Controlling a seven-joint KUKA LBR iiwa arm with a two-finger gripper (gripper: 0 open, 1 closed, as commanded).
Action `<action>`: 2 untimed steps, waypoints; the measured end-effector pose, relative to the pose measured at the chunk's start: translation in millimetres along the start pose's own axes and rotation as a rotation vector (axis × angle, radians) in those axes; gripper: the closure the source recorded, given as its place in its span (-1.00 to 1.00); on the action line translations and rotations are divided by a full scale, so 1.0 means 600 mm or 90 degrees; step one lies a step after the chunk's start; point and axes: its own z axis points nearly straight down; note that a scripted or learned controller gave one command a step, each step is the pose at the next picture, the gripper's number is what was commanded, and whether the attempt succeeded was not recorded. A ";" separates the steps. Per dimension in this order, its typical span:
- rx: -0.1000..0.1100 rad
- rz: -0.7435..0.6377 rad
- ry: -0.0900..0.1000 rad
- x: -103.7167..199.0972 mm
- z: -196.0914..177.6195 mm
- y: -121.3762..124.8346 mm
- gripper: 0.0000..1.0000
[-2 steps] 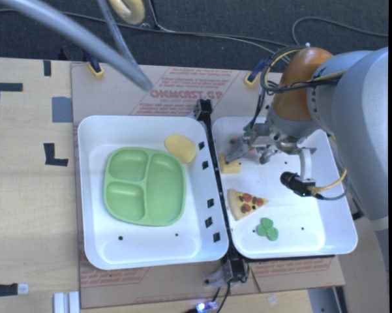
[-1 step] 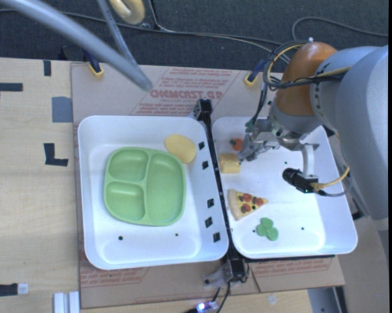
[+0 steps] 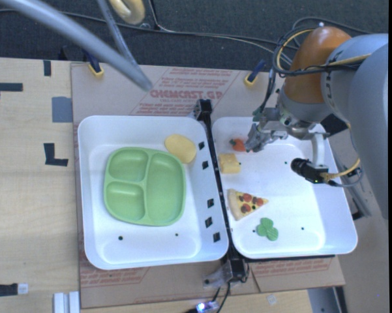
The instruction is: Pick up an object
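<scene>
Seen from the fixed camera above, two shallow white bins are set side by side on a sheet of brown cardboard [image 3: 182,90] that lies on a pale wooden counter [image 3: 26,194]. Red printing is visible on the cardboard behind the bins, but it is too blurred to be read with certainty.

The left white bin [image 3: 94,240] is taken up largely by a green plastic plate with three compartments [image 3: 145,186], placed toward its left and centre. A rounded yellow toy food piece [image 3: 180,148] is found just beside the plate's upper right corner, near the divider between the bins. Bare white floor is left along the front edge.

In the right white bin [image 3: 339,237], a small yellow block [image 3: 229,163] is placed close to the left wall. Below it a toy pizza slice with red and green toppings [image 3: 246,204] is laid flat, its long axis running roughly left to right and its point directed right. A small green leafy toy [image 3: 268,229] is set near the front. The middle and right of this bin are open.

The grey arm with its orange band [image 3: 316,54] is reached in from the right, and its gripper [image 3: 253,142] is lowered at the bin's back left corner, beside a small orange-red piece [image 3: 237,143]. Whether the fingers are open or closed cannot be told.
</scene>
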 end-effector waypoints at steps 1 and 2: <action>0.000 0.001 0.000 -0.006 -0.090 -0.015 1.00; 0.001 0.000 0.000 -0.005 -0.121 -0.014 1.00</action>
